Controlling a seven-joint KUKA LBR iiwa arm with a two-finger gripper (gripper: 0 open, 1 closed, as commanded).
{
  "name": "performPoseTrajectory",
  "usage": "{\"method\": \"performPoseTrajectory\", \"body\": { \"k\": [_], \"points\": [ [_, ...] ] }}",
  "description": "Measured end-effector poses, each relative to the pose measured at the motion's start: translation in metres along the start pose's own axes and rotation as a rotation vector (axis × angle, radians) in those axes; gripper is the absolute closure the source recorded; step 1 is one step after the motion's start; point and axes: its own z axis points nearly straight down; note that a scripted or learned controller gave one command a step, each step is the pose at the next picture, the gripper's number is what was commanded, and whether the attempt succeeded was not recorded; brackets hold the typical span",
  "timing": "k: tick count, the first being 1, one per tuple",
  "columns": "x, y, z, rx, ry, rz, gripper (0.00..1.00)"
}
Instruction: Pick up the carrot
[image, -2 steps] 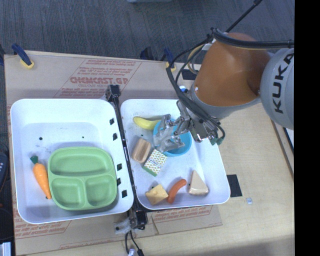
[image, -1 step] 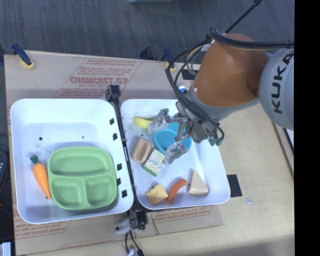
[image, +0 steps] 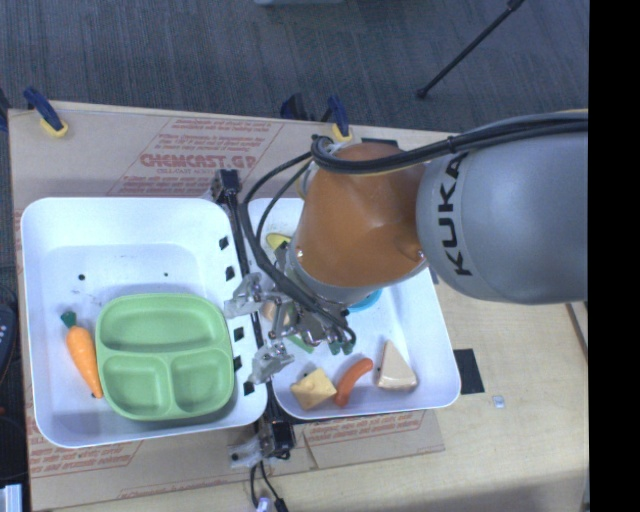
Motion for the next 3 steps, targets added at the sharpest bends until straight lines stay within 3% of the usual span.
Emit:
{"method": "performPoseTrajectory", "body": {
  "k": [1, 2, 3],
  "points": [
    [-0.048, -0.044, 0.025, 0.005, -0.006, -0.022, 0.00],
    [-0.029, -0.161, 0.008, 0.009, -0.006, -0.161, 0.00],
    [-0.006, -0.153, 0.110, 0.007, -0.016, -0.093, 0.00]
  ]
}}
